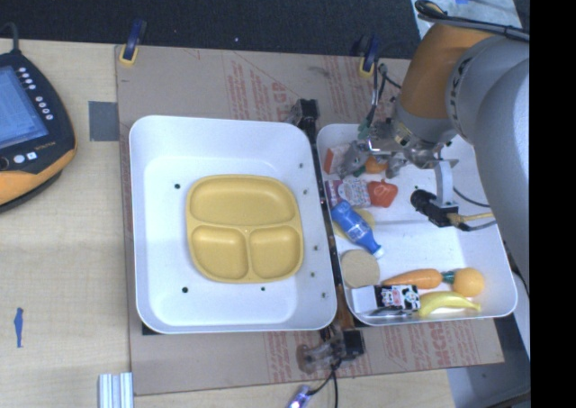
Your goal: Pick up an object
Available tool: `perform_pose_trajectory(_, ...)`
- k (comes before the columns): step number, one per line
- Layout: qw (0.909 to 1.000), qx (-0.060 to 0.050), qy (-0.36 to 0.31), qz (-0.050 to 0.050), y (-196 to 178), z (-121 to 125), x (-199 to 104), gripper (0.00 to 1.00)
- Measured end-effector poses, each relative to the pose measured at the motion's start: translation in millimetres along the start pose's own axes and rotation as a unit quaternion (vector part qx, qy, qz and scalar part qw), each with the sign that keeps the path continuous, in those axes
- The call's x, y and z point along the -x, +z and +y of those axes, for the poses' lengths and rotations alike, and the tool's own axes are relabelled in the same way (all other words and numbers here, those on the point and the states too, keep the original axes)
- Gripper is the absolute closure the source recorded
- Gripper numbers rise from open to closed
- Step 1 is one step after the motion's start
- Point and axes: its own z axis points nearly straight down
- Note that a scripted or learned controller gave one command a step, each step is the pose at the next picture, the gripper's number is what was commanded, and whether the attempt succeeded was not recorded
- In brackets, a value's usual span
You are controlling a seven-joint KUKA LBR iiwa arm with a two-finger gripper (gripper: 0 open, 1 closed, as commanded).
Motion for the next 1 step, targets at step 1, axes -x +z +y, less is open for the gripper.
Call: perform_pose_trajectory(1, 1.0000, 0.002, 0.000, 0.000, -0.3, 0.7, 7.2, 0.00)
